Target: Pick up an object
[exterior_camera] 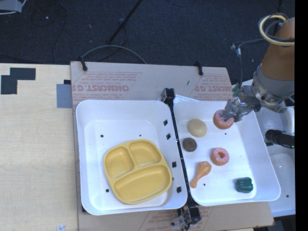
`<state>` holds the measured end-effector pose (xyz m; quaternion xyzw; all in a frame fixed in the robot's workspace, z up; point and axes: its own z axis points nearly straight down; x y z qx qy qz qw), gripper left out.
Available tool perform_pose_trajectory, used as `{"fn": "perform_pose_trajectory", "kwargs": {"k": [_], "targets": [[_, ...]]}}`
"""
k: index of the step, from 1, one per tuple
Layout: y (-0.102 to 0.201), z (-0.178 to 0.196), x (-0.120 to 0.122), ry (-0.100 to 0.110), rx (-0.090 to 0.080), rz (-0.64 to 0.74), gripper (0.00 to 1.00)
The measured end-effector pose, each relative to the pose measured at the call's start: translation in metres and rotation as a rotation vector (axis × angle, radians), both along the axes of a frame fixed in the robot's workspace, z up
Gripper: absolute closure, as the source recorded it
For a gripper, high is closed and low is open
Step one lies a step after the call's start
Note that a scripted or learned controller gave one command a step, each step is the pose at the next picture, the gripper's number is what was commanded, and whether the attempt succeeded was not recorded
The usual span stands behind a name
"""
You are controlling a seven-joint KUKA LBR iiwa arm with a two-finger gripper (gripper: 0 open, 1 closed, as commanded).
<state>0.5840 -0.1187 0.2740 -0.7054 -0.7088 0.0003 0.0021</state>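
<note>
A pink doughnut [223, 120] is seen pinched between the fingers of the gripper [230, 114], at the back of the right bin [262, 150], lying to the fingers' left. A second doughnut [220, 156] is left on the white floor nearby, with room to rise.

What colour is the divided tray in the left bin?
Yellow. The divided tray shows plainly in the camera view, lying in the left bin.

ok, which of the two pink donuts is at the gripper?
The upper pink donut, right at the gripper near the right bin's far edge; the other donut lies mid-bin, apart.
</note>
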Motion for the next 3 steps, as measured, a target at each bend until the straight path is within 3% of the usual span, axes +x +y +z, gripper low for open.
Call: {"fn": "perform_pose_trajectory", "kwargs": {"k": [2, 3], "targets": [[0.11, -0.023, -0.002, 0.002, -0.001, 0.0, 1.0], [0.17, -0.027, -0.014, 0.002, -0.001, 0.0, 1.0]]}}
